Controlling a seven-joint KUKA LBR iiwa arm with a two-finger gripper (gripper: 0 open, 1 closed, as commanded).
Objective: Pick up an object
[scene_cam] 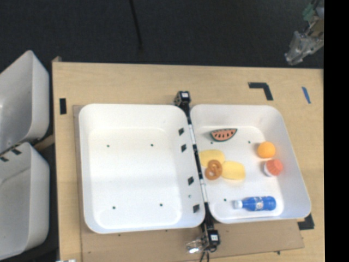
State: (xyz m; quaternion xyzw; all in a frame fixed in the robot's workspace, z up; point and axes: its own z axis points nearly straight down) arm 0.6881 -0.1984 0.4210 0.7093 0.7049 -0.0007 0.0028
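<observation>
The right bin [292,146] holds several small objects. A watermelon slice [223,135] lies near its back. An orange ball [266,149] and a red and white piece [273,167] sit toward the right wall. Two yellow pieces [233,171] lie in the middle, with a brown ring [213,170] resting against them. A blue bottle [256,203] lies on its side near the front wall. My gripper [304,41] hangs high at the top right, beyond the bench's back edge and well away from all the objects.
The left bin [87,146] sits against the right bin, joined by a black clipped seam [192,162]. Black and blue tape marks [262,89] lie on the tan bench behind the right bin. White bulky shapes [19,146] stand off the bench's left edge.
</observation>
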